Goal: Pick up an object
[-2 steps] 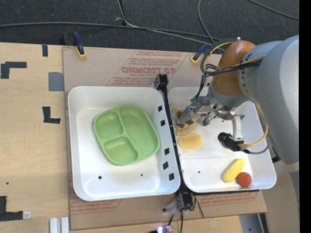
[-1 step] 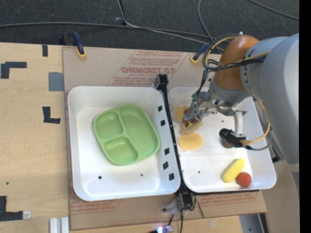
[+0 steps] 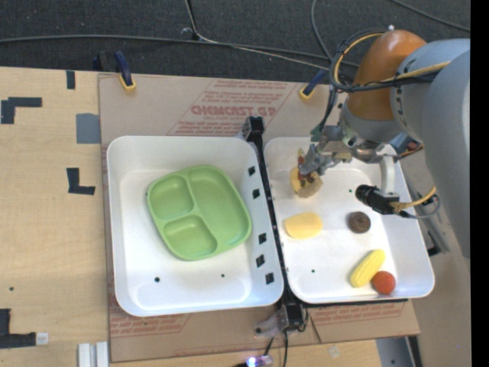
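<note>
Two bins: left bin [image 3: 122, 205] holds a green tray [image 3: 199, 212]; fingers [image 3: 309, 173] clamped on a tan piece [image 3: 306, 186].

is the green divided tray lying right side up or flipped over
Right side up. The green divided tray lies flat in the left bin, and its three compartments show as open hollows facing the camera, with raised rims between them.

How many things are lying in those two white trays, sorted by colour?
Green: 1, the divided plate
Yellow: 2, the flat piece and the corn-like piece
Tan: 1, the piece under the tool
Brown: 1, the round piece
Red: 1, the ball
Total: 6
</note>
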{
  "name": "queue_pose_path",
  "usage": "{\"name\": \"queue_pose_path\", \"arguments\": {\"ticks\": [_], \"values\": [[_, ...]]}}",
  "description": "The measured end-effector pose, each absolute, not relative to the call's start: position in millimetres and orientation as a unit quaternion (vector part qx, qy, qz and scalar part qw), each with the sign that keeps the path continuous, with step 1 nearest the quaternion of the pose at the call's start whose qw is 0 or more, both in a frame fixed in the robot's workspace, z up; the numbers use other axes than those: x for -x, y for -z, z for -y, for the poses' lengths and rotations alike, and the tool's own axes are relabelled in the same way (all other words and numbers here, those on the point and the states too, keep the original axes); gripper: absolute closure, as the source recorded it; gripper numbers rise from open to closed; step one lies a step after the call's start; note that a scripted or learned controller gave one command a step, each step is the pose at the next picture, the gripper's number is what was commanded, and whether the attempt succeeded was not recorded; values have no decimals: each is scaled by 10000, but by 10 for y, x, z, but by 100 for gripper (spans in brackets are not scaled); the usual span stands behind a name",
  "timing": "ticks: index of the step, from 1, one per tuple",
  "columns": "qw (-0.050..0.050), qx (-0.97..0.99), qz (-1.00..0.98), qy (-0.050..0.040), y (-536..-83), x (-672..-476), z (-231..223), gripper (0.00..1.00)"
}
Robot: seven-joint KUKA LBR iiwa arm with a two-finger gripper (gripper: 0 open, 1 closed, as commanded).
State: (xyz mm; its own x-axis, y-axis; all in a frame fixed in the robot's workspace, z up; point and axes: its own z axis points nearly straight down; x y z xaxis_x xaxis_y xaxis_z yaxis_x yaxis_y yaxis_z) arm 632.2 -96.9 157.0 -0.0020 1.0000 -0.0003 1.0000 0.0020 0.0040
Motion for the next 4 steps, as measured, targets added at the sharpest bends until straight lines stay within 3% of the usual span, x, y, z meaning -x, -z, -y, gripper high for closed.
{"name": "queue_pose_path", "arguments": {"ticks": [2,3,4], "values": [[22,-7066,-7077,-14,-2722,-6344,969,100],[-10,-7052,-7090,5,-2610,-6202,408,100],[-12,-7052,-7090,5,-2574,-6219,-48,100]]}}
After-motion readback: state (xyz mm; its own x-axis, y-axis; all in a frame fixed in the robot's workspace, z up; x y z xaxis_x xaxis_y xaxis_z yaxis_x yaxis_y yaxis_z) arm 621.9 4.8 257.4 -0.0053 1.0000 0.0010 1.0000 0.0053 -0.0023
